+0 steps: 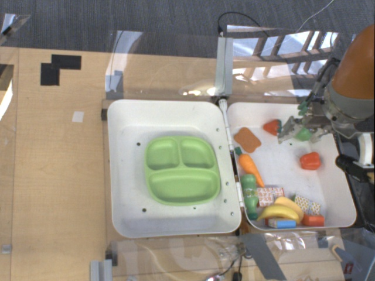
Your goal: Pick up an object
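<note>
My gripper [302, 129] hangs over the upper right part of the right bin [345, 206], below the arm's orange band [356, 63]. A small green object [303, 135] shows between its grey fingers, and the fingers look shut on it. Just left of the gripper lies a red piece [270, 126]. A red-orange toy [310, 161] sits below the gripper on the bin floor. Part of the green object is hidden by the fingers.
The right bin also holds a brown flat piece [248, 138], a carrot [251, 165], a banana [280, 211], a small box [269, 195] and other toys along its left and front sides. The left bin [123, 215] holds a green divided plate [181, 170].
</note>
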Robot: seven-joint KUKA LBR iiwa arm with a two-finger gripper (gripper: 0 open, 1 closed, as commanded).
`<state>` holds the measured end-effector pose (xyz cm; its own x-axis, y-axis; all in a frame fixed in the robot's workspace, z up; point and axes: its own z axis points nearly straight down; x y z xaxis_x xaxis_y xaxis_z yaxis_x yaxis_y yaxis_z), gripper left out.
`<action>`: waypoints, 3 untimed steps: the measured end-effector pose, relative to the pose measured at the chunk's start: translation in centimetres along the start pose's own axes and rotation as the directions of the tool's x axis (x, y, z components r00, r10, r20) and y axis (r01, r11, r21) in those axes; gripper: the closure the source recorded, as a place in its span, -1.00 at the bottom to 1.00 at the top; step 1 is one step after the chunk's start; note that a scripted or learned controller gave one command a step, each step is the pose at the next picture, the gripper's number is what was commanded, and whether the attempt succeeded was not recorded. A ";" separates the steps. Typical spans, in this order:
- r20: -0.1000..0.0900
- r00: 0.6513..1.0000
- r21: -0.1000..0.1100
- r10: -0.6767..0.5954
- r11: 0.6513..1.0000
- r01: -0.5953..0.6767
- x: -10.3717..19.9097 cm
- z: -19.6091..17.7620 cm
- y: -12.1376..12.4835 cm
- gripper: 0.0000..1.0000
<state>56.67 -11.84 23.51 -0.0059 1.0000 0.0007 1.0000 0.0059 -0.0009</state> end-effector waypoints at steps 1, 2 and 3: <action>0.000 0.996 0.000 0.087 0.996 -0.087 -6.2 8.0 7.7 -1.00; 0.000 0.999 -0.005 0.041 0.999 -0.041 -2.3 14.3 8.4 -1.00; -0.008 0.992 -0.004 0.127 0.992 -0.127 -7.7 15.0 10.6 -1.00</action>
<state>67.32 -19.46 8.55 0.1209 0.9926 0.0083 0.9927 -0.1210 0.0032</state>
